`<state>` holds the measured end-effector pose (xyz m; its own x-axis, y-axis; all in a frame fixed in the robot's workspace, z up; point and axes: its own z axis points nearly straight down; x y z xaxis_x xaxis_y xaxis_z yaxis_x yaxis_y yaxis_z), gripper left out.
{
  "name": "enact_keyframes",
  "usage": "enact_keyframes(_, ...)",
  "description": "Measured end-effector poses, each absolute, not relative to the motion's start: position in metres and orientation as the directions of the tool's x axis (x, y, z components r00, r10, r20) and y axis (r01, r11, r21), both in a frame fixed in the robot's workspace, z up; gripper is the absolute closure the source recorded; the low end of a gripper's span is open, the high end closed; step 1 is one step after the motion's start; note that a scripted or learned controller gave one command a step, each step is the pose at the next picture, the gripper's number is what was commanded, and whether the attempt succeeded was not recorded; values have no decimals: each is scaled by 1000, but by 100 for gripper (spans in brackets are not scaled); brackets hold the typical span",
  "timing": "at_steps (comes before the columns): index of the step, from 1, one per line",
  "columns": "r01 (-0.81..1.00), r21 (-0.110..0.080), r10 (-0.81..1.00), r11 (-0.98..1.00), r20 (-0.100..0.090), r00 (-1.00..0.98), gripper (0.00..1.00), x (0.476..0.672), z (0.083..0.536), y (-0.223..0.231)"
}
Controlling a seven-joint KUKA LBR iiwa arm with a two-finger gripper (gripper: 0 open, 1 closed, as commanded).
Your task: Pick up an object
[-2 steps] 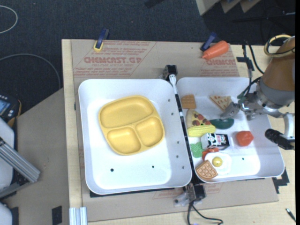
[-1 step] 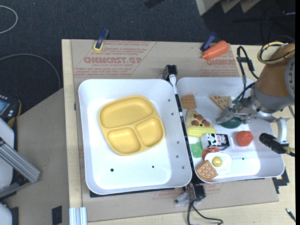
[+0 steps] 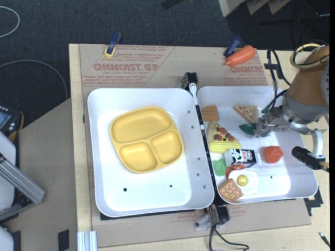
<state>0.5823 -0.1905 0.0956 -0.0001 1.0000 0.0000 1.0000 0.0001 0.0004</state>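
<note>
Colours in your two bins

You have two white bins point(image 3: 99, 156); the left holds a yellow tray point(image 3: 146, 139). In the right bin point(image 3: 293, 182) you see a red tomato point(image 3: 271, 153), a tan cracker point(image 3: 210, 113), a dark green leaf point(image 3: 247, 128), a black-and-white carton point(image 3: 244, 156), a white egg point(image 3: 245, 181) with yellow yolk, and a brown waffle point(image 3: 230, 190). The arm point(image 3: 309, 85) is grey with an orange band.

Two white bins point(image 3: 99, 140); one yellow divided plate point(image 3: 146, 139); one red tomato point(image 3: 271, 153).

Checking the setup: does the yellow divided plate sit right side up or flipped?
Right side up: the yellow plate in the left bin shows three hollow compartments facing upward.
</note>
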Motion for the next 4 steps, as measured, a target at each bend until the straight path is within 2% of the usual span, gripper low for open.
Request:
enact_keyframes(1,1000,7,1000,0,-3,0,100,586,139,-193)
enact_keyframes(3,1000,8,1000,2,-3,-2,100,591,228,-197)
enact_keyframes(4,1000,6,1000,7,0,-7,100,606,236,-141)
